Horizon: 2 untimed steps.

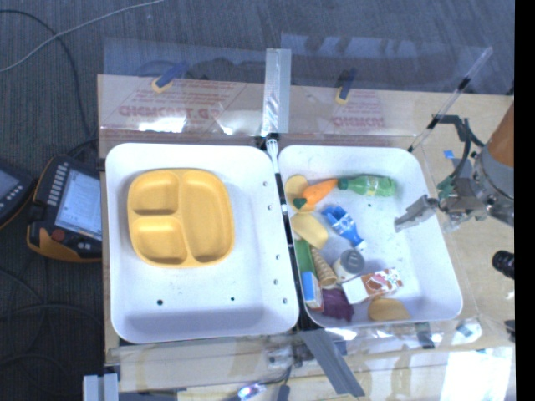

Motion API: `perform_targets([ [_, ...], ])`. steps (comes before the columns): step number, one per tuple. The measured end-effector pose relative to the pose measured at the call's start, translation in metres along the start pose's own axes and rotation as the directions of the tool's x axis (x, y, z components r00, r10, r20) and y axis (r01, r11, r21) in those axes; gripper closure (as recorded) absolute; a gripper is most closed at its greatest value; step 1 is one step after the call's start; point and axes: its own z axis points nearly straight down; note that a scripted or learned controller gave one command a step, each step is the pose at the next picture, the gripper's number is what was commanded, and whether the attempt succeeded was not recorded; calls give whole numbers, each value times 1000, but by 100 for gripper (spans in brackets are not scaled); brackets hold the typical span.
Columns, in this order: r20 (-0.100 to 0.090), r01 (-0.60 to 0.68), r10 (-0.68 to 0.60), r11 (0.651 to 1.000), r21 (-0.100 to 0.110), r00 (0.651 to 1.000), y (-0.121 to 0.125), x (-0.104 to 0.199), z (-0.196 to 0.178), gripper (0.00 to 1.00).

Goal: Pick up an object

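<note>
- Camera view, looking down on the bench: two white bins sit side by side, and the left bin [142, 307] carries one yellow divided plate [180, 217], well apart from the action.
- The right bin [430, 249] is where the pickings are, all crowded along its left wall and lower edge.
- Up top lies a green bottle [368, 185] on its side, its cap end touching an orange carrot [318, 192] (toy food, by the look of it).
- Below them: a pale yellow block [309, 229], a blue wrapper [343, 224], a grey round lid [351, 262], a red-and-white carton [376, 284], a purple piece [336, 305] and a tan bun [388, 309], many of them touching or overlapping.
- The gripper [418, 214] hangs over the bare right part of that bin, holding nothing; whether it stands wide or narrow I cannot tell from this slant.
- My pick is the green bottle: nearest, and free on its right end.
- It looks light, stiff and smooth, so it may roll or slip; a hold across the middle of the body seems safest.
- The blue wrapper looks soft and crinkly, a poorer bet.
</note>
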Motion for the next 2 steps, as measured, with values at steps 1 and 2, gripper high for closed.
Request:
perform_targets([
  [1,0,82,-82,997,0,997,5,50,129,0],
  [2,4,76,-76,997,-12,997,75,59,159,0],
])
